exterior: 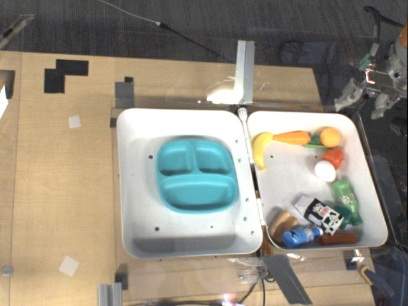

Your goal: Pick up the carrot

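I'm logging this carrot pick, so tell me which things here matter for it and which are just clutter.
For the job:
carrot
gripper
right bin

Lying about:
banana
orange
blue divided plate
green bottle
left bin

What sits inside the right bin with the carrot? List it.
The right bin holds the carrot beside a banana, an orange, a green bottle and a blue toy. Whatever lies beneath the piled items stays hidden.
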`<state>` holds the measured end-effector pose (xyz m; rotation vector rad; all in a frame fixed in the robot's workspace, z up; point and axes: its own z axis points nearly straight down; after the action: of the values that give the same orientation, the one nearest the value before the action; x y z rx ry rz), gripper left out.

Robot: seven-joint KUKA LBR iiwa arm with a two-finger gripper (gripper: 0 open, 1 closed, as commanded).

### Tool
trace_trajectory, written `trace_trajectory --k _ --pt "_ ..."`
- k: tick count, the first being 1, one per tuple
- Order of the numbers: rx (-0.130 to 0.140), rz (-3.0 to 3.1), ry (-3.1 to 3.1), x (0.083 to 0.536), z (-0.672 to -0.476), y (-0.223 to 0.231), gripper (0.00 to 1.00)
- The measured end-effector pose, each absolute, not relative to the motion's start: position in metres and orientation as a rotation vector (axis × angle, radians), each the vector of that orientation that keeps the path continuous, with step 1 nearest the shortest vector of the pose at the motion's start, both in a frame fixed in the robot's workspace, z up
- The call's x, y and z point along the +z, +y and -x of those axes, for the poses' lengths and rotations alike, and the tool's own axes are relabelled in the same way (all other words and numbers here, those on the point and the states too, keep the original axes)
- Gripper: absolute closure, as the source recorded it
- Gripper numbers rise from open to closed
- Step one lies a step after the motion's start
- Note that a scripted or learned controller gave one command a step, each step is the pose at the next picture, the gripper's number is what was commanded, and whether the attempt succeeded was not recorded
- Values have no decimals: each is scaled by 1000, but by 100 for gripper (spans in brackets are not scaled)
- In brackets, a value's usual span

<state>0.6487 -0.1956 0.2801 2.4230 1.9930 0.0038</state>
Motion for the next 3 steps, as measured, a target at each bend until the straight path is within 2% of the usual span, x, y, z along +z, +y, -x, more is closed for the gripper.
trace_trajectory --k 1,2,3 --pt "6 -2102 2322 318 -648 -199 0" --pt "5 -1906 2485 301 -671 -204 0" --pt "4 -1720 2617 293 -671 -204 0"
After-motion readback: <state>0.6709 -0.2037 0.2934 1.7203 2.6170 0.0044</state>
